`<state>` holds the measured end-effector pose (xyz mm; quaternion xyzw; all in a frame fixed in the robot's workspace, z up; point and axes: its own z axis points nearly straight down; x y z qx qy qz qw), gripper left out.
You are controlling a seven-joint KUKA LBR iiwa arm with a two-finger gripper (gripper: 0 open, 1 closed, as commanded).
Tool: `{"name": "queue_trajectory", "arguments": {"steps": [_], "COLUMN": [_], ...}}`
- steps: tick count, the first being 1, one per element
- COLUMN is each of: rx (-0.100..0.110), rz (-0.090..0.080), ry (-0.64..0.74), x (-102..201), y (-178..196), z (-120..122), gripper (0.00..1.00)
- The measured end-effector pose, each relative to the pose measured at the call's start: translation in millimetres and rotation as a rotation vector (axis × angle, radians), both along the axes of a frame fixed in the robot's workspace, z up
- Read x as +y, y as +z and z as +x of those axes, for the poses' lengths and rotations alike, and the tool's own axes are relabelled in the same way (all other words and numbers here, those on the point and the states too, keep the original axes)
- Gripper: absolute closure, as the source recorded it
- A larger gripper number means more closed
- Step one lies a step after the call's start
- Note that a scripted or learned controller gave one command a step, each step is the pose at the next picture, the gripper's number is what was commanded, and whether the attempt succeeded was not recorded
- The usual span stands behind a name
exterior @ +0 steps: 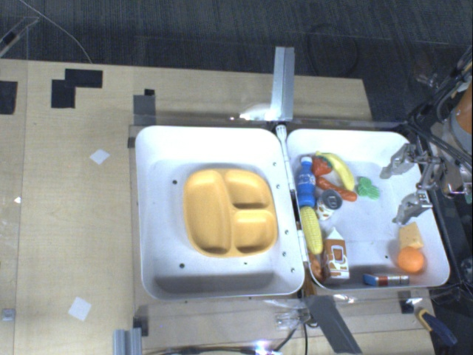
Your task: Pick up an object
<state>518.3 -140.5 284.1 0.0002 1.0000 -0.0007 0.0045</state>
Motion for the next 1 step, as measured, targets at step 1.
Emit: {"name": "queue_trajectory", "arguments": {"steps": [1], "rx": [0.008], "rz": [0.004], "ry": [-0.292], "x": [3.8], "y": [-144.6], "z": [35.6], "gripper": [0.00]}}
